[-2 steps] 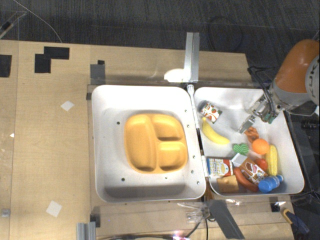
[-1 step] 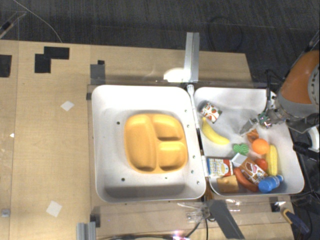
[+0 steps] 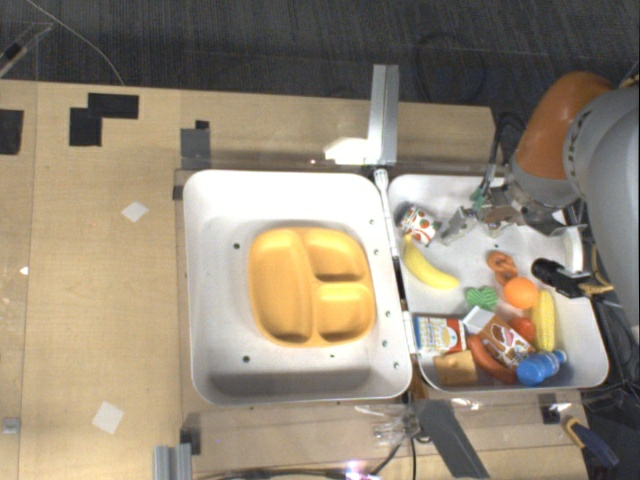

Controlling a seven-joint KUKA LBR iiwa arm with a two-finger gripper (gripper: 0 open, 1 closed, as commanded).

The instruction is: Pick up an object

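While the arm reaches in from the right, findings stand as follows.
Gripper (image 3: 470,218): low over the far part of the right bin (image 3: 596,373); fingers appear spread, nothing between them.
Task objects: banana (image 3: 430,268), orange ball (image 3: 520,293), corn cob (image 3: 545,320) and small carton (image 3: 437,334) lie loose, crowded toward the near end.
Left bin (image 3: 205,368): bears a yellow divided tray (image 3: 310,283), centred.
Open room: bare floor around the gripper; the far wall is near, which I judge limits approach.
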